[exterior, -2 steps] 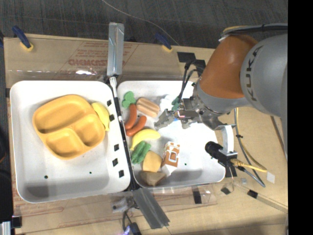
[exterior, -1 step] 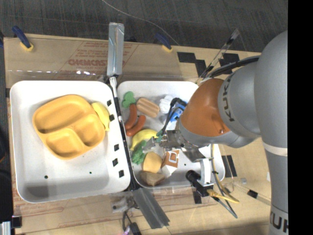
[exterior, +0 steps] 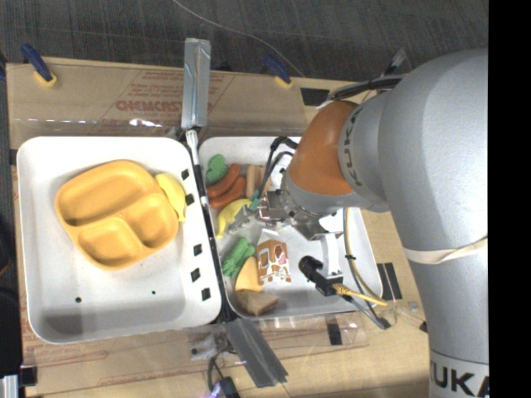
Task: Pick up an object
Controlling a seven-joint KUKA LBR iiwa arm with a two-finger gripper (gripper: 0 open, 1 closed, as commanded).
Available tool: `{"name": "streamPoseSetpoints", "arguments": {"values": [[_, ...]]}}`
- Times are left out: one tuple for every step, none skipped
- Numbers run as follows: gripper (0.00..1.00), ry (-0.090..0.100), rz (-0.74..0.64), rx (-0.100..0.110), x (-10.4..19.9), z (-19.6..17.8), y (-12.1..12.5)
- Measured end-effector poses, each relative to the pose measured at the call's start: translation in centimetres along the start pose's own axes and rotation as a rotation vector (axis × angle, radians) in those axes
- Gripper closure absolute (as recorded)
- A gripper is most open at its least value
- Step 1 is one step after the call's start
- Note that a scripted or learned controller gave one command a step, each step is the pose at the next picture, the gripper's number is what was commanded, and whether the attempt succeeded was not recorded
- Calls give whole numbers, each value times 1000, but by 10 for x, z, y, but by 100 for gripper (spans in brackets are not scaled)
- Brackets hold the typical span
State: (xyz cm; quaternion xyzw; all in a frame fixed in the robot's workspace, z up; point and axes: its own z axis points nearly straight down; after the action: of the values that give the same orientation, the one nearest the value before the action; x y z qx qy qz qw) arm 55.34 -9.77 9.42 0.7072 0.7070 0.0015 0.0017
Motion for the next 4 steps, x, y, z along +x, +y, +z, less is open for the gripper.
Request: {"name": "streamPoseSetpoints", "arguments": {"values": [[0,1,-29,9,-23,3,-39],[0,1,123,7,-1,4,74],[0,7,197,13,-62,4,103],[100,3,187,11,-61,-7,104]]}}
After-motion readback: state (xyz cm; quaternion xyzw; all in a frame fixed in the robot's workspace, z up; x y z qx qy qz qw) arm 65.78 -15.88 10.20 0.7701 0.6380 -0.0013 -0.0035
